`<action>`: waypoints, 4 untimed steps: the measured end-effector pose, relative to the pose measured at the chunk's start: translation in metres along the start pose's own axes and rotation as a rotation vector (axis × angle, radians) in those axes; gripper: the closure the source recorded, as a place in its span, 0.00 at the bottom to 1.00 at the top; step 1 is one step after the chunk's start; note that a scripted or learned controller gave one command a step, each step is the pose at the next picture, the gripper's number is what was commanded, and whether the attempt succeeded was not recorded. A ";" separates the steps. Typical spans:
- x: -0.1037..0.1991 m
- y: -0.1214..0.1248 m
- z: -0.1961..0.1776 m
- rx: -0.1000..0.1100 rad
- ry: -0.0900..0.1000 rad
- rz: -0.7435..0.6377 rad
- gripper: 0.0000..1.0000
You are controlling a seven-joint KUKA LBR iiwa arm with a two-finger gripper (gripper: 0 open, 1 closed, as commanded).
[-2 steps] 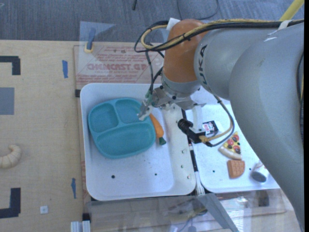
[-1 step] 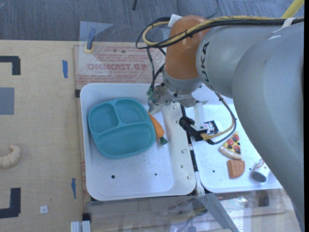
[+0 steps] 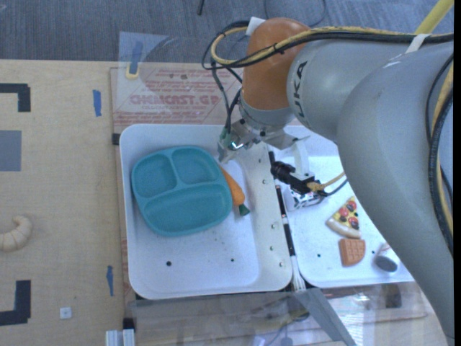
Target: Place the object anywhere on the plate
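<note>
Near the frame's centre, the pincer (image 3: 229,144), its grip state impossible to tell, is hovering just above one orange carrot (image 3: 235,189) lying against the right rim of one teal three-compartment plate (image 3: 181,189) in the left white bin (image 3: 202,265), while three toy foods are sitting in the right bin (image 3: 317,258).

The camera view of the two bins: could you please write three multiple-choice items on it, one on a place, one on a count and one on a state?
1. Where does the teal plate lie?
A. in the left bin
B. in the right bin
C. on the wooden bench

2. How many compartments does the plate have?
A. two
B. three
C. five

3. How does the toy carrot lie?
A. inside a plate compartment
B. off the plate, at its right edge
C. in the right bin beside the pizza slice

Answers: 1 A, the left bin's white floor surrounds the plate; 2 B, two small sections above one large; 3 B, it rests on the bin floor against the plate's rim.
</note>
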State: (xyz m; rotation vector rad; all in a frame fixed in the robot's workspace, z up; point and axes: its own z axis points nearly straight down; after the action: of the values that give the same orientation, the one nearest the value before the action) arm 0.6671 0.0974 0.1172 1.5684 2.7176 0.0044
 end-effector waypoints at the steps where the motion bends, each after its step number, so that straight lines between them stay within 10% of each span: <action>1: 0.000 0.002 -0.012 -0.005 -0.001 0.000 1.00; 2: -0.050 -0.027 -0.069 -0.001 -0.001 -0.233 1.00; 4: -0.053 -0.025 -0.093 -0.014 -0.008 -0.228 1.00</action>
State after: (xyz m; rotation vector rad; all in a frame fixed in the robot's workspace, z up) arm 0.6714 0.0389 0.2102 1.2437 2.8652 0.0170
